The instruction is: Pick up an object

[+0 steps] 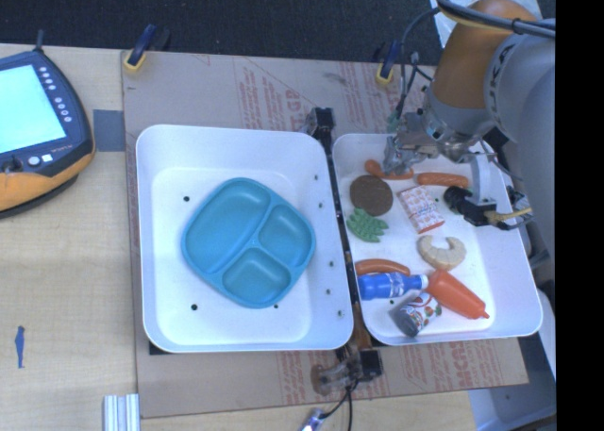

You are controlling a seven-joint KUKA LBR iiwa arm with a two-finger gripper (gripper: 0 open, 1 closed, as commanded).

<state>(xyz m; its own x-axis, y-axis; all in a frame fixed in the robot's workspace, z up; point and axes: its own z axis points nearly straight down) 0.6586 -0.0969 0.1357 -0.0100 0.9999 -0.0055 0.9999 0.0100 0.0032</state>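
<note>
The gripper (400, 157) hangs low over the far end of the right bin (524, 273), just beyond the brown patty (372, 195); its grasp cannot be told.

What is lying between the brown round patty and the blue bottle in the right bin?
In the camera view, a green leaf-shaped piece and a red sausage lie between the brown patty and the blue bottle.

Fixed overhead camera, slanted, both bins (151, 231)
</note>
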